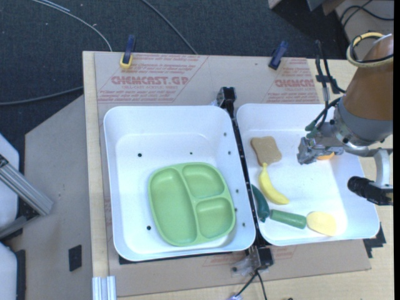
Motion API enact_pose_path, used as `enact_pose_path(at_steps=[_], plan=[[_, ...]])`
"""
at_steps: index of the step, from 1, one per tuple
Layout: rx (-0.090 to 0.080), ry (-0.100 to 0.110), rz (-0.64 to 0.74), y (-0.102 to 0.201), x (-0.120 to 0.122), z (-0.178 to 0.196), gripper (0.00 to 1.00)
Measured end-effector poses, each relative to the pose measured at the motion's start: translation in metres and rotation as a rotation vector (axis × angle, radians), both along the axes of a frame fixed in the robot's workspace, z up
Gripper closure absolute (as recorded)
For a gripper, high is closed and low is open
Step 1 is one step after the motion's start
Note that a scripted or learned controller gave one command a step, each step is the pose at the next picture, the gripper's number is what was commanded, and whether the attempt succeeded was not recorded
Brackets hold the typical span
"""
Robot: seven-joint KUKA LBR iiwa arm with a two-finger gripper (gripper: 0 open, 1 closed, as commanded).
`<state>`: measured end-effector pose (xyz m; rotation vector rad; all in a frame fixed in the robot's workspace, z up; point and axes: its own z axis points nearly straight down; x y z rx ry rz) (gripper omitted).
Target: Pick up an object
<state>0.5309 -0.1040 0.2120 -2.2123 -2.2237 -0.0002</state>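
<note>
Green sectioned plate (190, 203) lies in the left bin (119, 130), toward its near edge. Right bin (356, 227) holds a tan sponge-like block (266, 149) near its far-left corner, a banana (272, 189) below it, a green-handled tool (278, 216) and a pale yellow lemon-shaped piece (322, 222) along the near edge. End effector (314, 150) sits low over the right bin's far-right part, something orange (325, 156) just beside it; cannot tell its state.

arm (374, 80) cut off at right edge; orange object (325, 156) mostly hidden.
</note>
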Motion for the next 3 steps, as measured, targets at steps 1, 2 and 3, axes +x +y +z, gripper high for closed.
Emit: enact_pose_path(at_steps=[1, 2, 3], plan=[[0.000, 0.000, 0.000, 0.045, -0.010, 0.007, 1.00], [-0.002, 0.000, -0.003, 0.094, -0.020, 0.017, 1.00], [-0.001, 0.001, 0.000, 0.140, -0.020, 0.011, 1.00]])
